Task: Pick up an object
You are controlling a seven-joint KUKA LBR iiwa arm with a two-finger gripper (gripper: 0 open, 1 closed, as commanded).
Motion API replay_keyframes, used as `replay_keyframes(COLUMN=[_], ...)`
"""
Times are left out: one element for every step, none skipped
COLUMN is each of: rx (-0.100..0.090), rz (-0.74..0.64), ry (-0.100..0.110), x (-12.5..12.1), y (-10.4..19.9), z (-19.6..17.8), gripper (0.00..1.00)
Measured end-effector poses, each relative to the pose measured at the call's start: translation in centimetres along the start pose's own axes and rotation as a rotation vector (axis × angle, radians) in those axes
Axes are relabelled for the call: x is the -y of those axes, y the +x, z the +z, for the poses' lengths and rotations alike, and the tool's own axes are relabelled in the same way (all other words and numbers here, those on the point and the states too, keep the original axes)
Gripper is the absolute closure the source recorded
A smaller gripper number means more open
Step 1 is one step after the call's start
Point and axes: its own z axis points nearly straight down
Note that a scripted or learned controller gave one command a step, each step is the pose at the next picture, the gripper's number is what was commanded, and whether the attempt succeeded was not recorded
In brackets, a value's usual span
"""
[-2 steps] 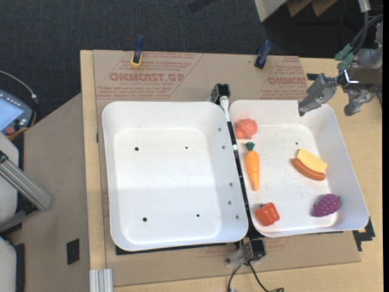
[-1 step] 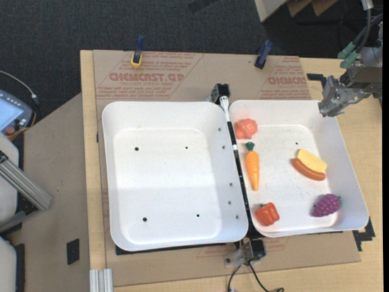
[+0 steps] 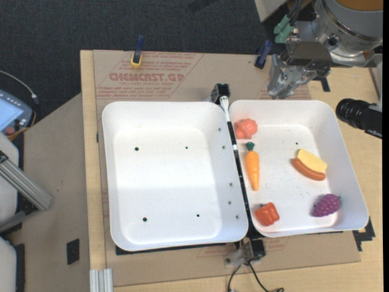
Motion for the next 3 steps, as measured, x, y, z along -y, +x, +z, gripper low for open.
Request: replay_keyframes(rx=[0.0,0.0,0.002], rz=[0.003,0.004,0.015], ry=[0.001,0.001,0.006], x=[-3.7,-6.6,-1.5], y=[7.0,12.6,7.2], z=[-0.8,-2.1,-3.4], gripper=[1.0,1.0,1.0])
